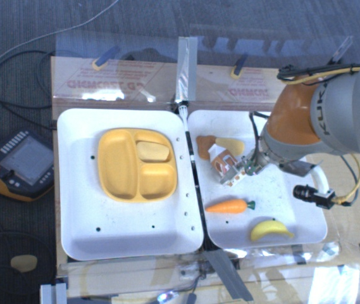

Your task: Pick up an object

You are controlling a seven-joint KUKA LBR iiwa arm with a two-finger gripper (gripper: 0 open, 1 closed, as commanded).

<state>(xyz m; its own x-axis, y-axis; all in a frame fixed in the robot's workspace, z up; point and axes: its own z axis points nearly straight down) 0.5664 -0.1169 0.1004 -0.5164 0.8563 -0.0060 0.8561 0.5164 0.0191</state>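
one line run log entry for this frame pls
arm: over right bin | gripper: low at small packet | carrot, banana: untouched | yellow tray: left bin

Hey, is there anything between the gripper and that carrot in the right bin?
Nothing visible blocks it. The gripper sits low in the right bin, at a small brown and white packet. The carrot lies just below that in the view, on bare bin floor, with the banana off to its far side.
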